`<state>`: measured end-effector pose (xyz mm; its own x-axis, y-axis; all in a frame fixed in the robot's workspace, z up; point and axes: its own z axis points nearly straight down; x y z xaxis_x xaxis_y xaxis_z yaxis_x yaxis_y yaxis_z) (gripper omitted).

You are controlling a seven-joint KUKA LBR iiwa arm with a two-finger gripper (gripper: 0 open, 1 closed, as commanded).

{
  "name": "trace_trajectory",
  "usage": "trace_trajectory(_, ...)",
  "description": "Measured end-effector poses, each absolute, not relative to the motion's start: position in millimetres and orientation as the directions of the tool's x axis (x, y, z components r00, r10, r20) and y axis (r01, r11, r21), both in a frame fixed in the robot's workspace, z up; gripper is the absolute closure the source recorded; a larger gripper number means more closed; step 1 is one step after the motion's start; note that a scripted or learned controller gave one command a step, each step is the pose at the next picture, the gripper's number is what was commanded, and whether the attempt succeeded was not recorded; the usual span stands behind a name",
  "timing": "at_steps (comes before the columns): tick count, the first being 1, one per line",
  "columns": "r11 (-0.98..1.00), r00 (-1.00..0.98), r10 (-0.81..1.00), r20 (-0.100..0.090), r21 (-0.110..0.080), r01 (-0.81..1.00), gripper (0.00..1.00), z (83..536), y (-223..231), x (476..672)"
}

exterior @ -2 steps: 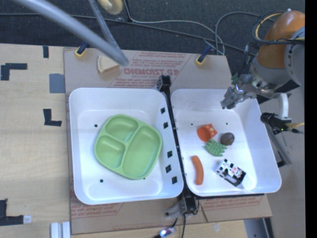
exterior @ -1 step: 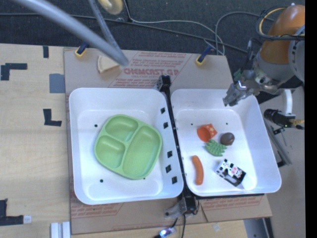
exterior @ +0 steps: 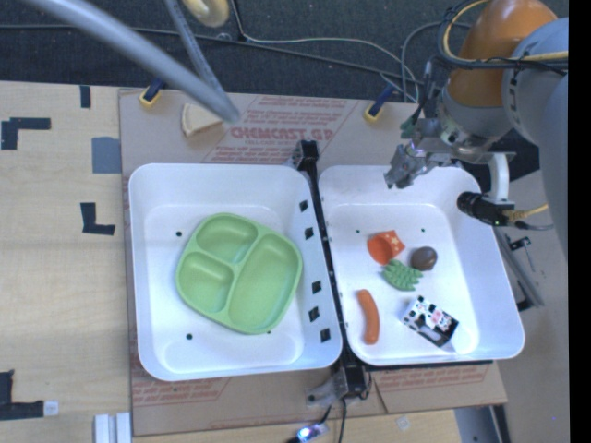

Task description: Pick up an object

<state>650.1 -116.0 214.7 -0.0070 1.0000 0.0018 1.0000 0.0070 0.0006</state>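
The gripper (exterior: 404, 175) hangs over the right bin's (exterior: 480, 247) far rim. The toys lie well apart below it: orange piece (exterior: 386, 245), brown ball (exterior: 424, 258), sausage (exterior: 368, 316).

Five small objects (exterior: 403, 275) in right bin (exterior: 489, 275)
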Motion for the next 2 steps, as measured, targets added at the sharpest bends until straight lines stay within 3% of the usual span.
trace_trajectory(2, 0.007, -0.007, 1.000, 0.002, 0.000, 1.000, 1.00, 220, 4, 665.0)
